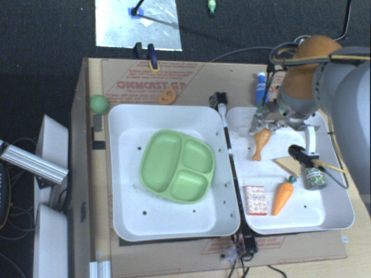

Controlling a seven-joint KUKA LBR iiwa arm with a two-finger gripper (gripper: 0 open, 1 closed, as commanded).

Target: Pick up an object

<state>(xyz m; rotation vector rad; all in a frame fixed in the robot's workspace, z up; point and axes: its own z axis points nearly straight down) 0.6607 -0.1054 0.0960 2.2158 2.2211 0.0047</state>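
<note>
The orange carrot-shaped toy (260, 143) is lying tilted in the upper left part of the right bin (342, 213), with its upper end sitting just under my gripper (264, 124), which is hanging over it. I am unable to tell whether the gripper is apart, together or clamped on the toy. A second carrot (283, 196) with a green top is lying lower in the same bin beside a small red and white box (255, 200), and a green divided plate (177, 165) is resting in the left bin (124, 213).
</note>
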